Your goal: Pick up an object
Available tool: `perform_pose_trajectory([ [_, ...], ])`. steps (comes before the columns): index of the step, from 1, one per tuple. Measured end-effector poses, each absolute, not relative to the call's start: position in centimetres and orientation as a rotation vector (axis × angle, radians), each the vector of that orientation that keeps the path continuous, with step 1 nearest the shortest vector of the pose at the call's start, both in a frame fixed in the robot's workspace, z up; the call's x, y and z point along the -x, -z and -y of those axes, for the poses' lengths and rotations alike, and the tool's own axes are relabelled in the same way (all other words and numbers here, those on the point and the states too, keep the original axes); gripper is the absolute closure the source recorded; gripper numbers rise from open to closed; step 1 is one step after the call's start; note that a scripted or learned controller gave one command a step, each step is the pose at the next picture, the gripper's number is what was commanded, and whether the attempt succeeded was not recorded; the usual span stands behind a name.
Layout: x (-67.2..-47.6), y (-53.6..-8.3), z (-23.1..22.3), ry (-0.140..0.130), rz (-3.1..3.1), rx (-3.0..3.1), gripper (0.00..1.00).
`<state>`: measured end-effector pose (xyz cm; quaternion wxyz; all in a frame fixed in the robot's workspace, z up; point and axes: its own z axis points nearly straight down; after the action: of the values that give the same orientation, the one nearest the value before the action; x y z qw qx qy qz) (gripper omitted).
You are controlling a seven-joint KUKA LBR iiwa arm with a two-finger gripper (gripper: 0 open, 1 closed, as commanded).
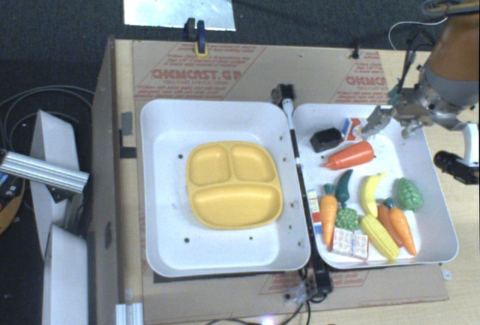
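Note:
The right bin (439, 241) holds several toy foods. A large red-orange carrot (350, 155) lies near its back, beside a black block (326, 139) and a small red, white and blue packet (351, 127). Toward the front lie a banana (369, 193), a broccoli (408, 194), a corn cob (380, 236), two small carrots (328, 218) (400, 226) and a dark green pepper (343, 186). My gripper (393, 124) hangs over the bin's back right, just right of the packet. It is open, with nothing between its fingers (374, 123).
The left bin (169, 136) holds a yellow divided plate (233, 185). A black divider clip (285, 94) sits between the bins at the back. Small white boxes (350, 243) lie at the right bin's front. A black fixture (454, 166) juts in at the right edge.

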<state>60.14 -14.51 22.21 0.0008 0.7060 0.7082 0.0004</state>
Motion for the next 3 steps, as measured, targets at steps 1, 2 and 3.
perform_pose_trajectory([
  [1,-63.3,-9.6,10.2,-0.002,-2.222,-2.217,0.0],
  [2,-67.0,-12.0,12.4,-0.004,-2.224,-2.214,0.0],
  [3,-66.6,-8.6,9.1,0.021,-2.221,-2.228,0.0],
])
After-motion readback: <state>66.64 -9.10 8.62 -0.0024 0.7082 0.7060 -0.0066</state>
